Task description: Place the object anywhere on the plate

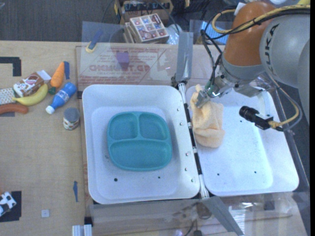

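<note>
A teal plate [139,140] with three compartments lies in the middle of the left bin [98,102]. A pale yellow cloth [208,124] sits crumpled against the left wall of the right bin [256,166]. Its upper end is bunched up at my gripper [203,97]. The gripper comes down from the upper right and is shut on that upper end, with cloth showing on both sides of the fingertips. The rest of the cloth trails down onto the bin floor. Plate and cloth are apart, with the ridge between the bins separating them.
A black cylindrical part [252,115] with a cable sticks out over the right bin. On the bench to the left lie a banana [30,98], a carrot [58,74], a blue bottle [61,97] and a small can [71,118]. A clear sheet [128,65] lies behind the left bin.
</note>
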`<state>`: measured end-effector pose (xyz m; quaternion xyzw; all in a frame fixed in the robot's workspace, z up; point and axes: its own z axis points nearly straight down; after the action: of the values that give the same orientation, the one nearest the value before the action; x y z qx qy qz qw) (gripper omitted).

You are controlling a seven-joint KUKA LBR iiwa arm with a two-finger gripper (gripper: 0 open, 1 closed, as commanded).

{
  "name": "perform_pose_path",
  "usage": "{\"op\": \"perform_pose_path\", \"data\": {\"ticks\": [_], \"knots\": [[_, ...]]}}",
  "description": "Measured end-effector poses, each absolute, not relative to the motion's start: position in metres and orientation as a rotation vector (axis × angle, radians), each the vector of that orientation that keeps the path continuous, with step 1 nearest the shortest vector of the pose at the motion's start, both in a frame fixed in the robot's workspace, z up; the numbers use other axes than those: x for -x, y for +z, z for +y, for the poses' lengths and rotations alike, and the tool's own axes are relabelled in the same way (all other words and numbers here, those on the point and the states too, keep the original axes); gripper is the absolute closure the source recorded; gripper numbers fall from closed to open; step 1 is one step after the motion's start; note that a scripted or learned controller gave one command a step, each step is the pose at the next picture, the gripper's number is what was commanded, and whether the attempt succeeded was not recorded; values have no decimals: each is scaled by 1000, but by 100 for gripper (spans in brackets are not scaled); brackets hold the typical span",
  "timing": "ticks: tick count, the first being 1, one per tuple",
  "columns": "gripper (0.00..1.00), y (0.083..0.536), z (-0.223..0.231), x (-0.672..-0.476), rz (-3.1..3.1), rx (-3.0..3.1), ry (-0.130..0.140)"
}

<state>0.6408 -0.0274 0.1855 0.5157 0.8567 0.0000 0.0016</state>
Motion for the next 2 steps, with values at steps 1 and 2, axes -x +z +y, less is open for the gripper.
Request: {"op": "perform_pose_path", "data": {"ticks": [1, 2], "knots": [[100, 202, 25, -608, 2664, -1666, 0], [100, 123, 97, -595, 2790, -1444, 2]]}}
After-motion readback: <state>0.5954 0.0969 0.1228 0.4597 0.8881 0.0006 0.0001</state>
